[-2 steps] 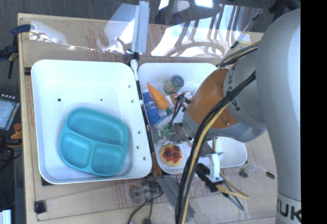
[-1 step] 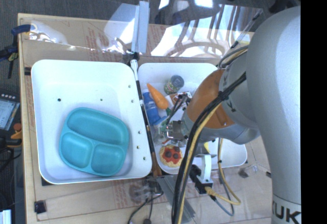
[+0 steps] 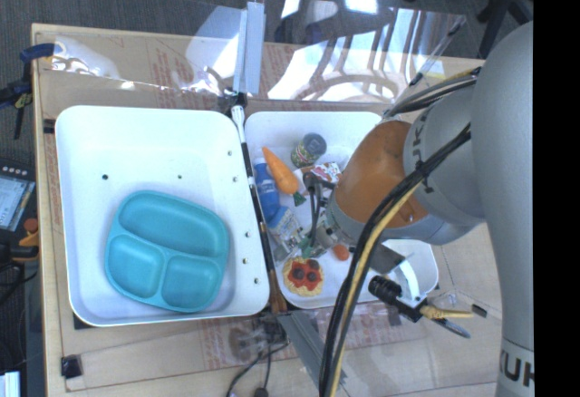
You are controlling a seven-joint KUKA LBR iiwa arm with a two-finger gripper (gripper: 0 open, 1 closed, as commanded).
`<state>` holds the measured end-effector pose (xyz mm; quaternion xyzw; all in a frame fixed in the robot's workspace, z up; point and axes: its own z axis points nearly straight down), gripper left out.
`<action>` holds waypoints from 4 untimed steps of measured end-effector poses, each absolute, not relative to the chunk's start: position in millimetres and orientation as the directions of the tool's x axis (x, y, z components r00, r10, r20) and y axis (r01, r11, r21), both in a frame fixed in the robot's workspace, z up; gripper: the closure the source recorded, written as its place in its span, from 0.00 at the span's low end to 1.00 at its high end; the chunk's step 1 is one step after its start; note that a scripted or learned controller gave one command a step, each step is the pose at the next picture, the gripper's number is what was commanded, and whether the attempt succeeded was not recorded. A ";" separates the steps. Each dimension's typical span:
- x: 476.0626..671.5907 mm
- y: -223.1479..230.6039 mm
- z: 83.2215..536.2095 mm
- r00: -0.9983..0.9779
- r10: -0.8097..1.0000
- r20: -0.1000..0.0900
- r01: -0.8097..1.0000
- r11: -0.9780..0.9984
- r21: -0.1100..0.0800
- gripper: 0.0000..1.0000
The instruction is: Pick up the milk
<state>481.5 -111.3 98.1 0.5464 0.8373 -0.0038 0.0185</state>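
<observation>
The milk [image 3: 288, 228] is taken to be the pale, carton-like item in the right bin [image 3: 362, 121], near that bin's left wall and just below the blue bottle [image 3: 265, 188]. Its identity is not certain, since the item is small and blurred. Its long axis appears to run from upper left to lower right, but which end is the top cannot be determined. Printing is seen on its face, but no brand or wording can be read. The hand [image 3: 313, 237] is lowered into the right bin just beside the milk, on its right. Whether the hand is wide, narrow or holding anything cannot be told, as its tip is lost among dark shapes and green items. Much of the right bin is hidden by the arm [image 3: 390, 187] and its cables. A carrot [image 3: 282, 170] is seen beside the bottle, and a can [image 3: 309, 150] lies beyond it, with its label illegible. A red-and-white item [image 3: 325, 173] is partly covered by the arm and cannot be identified. A round tart [image 3: 304, 276] lies at the near edge. A teal plate [image 3: 168, 250] with three compartments is held in the left bin [image 3: 136, 132]. Both bins are carried by the desk [image 3: 109, 60], on which faint red printing is seen but cannot be read.
</observation>
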 end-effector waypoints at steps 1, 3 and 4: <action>477.8 -112.6 95.7 -0.232 0.973 -0.019 0.973 0.232 0.009 0.00; 492.7 -106.7 91.6 0.295 0.956 -0.002 0.956 -0.295 -0.001 0.00; 636.5 -128.6 89.5 0.321 0.947 -0.001 0.947 -0.321 -0.008 0.00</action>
